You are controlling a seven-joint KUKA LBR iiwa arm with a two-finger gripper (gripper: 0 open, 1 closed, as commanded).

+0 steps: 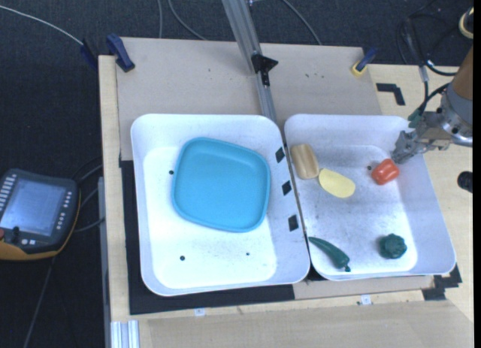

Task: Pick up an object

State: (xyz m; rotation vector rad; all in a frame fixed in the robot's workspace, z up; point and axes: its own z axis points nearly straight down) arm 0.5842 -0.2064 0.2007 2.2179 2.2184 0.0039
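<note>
light: bright, even | shadows: faint, soft | glare: white bins slightly washed | focus: mildly soft

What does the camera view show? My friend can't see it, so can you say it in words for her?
A robot gripper hovers over the right white bin, just beside a small red-orange object. That bin also has a tan block, a yellow piece, a green pepper and a dark green lump. The left bin holds a blue plate.

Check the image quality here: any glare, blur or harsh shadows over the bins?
Camera view: lighting is even and soft; the white bins look bright but not blown out. The blue plate casts only a faint shadow. Small items like the red object look slightly soft, and the gripper is blurry at the right edge.
</note>
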